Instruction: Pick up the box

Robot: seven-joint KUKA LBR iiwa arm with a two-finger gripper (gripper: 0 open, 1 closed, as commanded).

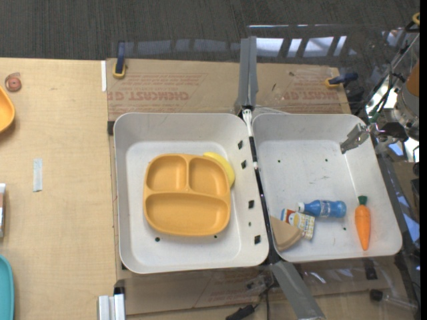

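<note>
Both bins (127, 179) were white. The tray (188, 195) in the left bin was orange-yellow, with a brighter yellow item (224, 167) at its upper right corner. In the right bin, the bottle (323, 209) was blue with a white cap. The box (298, 222) was white with red and blue print. The carrot (362, 225) was orange with a green top. The wedge (285, 235) was tan. The tabletop (53, 179) was light wood. The cardboard (180, 89) was brown with red lettering.

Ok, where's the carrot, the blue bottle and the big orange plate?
toy carrot (362, 227): camera view, middle of its orange body.
blue bottle (325, 209): camera view, its blue middle.
orange divided plate (187, 195): camera view, the ridge between compartments.
</note>
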